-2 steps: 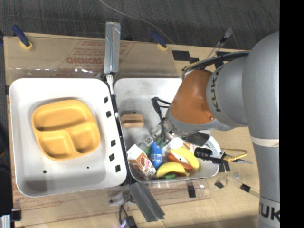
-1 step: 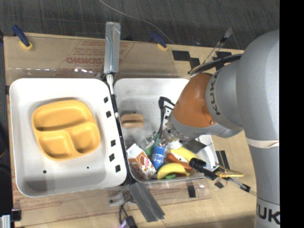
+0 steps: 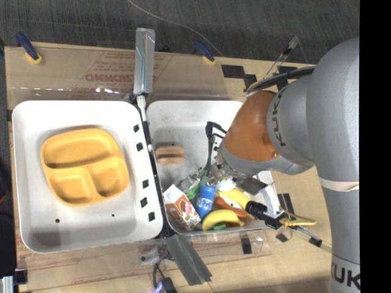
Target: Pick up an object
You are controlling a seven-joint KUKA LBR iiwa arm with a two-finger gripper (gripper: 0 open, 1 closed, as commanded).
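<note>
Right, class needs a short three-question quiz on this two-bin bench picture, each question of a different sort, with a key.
1. True or false: the yellow divided tray lies in the right bin.
2. Which lies apart from the pile at the right bin's near edge? A) the banana B) the blue bottle C) the small burger-like toy
3. Fill in: the arm's orange band hangs over the ____ bin.

Key: 1 false, it lies in the left bin; 2 C; 3 right.

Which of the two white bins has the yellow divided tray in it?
The left bin. The yellow three-compartment tray lies in it, while the right bin holds a pile of small items, including a banana and a blue bottle.
</note>
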